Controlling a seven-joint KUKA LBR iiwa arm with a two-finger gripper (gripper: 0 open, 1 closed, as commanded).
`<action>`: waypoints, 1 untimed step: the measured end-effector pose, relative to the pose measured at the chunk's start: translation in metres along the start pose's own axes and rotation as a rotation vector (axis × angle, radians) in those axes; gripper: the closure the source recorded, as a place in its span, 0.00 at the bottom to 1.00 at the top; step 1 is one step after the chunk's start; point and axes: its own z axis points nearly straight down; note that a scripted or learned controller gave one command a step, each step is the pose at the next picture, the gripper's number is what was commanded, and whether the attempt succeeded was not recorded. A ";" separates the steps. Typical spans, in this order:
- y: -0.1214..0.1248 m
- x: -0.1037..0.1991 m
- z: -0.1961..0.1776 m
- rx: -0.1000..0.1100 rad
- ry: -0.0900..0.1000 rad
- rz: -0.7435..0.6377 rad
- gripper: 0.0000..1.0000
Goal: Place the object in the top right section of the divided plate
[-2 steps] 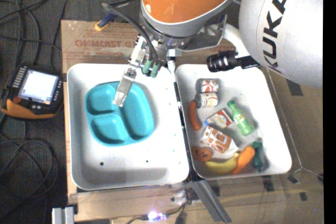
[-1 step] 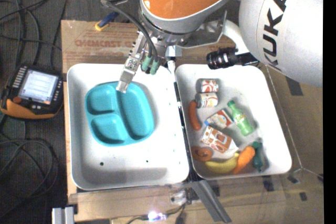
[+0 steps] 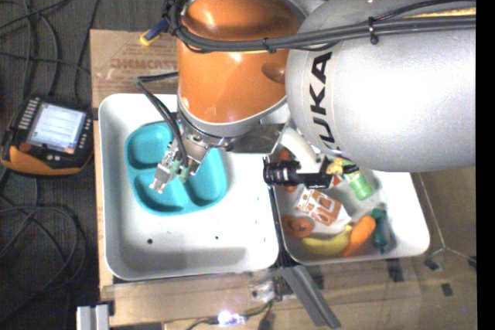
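One end effector (image 3: 172,168) hung over the blue divided plate (image 3: 147,147) in the left bin (image 3: 193,247); its grip state couldn't be told.

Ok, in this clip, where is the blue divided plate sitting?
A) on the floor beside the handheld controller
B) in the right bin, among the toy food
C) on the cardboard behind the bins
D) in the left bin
D: the blue divided plate lies inside the left bin, with the gripper over it, while the banana and carrot lie in the right bin.
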 end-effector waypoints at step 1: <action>0.000 -0.001 0.000 0.000 0.000 0.001 0.00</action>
